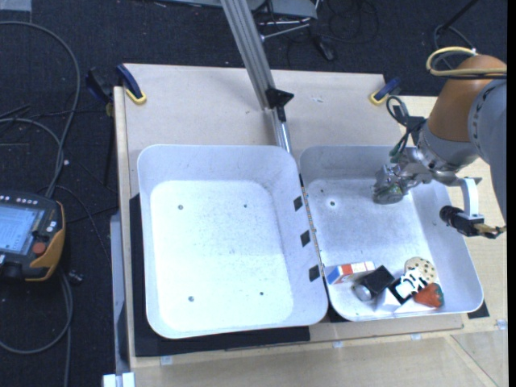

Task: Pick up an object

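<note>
The gripper is seen over the right bin; its opening cannot be told. A small black block, judged light and stiff, lies at the near edge, best grasped across its sides.

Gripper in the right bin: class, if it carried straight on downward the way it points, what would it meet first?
Probably the bare floor of the right bin; the gripper hangs near its far end, the clustered objects lying nearer the camera. Depth is uncertain.
</note>
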Tool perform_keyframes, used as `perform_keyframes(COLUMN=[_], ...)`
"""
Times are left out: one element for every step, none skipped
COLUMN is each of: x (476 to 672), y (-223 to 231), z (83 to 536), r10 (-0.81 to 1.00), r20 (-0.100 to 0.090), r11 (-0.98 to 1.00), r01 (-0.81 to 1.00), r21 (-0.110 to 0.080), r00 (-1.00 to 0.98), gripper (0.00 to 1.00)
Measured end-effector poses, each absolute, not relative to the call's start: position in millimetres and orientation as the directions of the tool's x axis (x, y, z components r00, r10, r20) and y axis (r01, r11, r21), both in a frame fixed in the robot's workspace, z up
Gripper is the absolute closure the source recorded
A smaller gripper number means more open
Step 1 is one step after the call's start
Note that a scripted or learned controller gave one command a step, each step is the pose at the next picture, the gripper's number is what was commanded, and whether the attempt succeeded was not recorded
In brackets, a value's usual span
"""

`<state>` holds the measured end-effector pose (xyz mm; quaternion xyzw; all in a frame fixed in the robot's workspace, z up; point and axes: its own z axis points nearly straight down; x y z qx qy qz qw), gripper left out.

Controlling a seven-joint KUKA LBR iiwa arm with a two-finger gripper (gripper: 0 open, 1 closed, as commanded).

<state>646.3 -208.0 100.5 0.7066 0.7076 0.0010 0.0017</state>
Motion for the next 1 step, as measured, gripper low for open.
perform_keyframes(x=[626.8], y=[-131.6], z=[158.9], r10=[1.000], r20=[0.001], r11=[0.006], r01=[1.000], r21=[0.006], r00=[-0.006], gripper=[1.00])
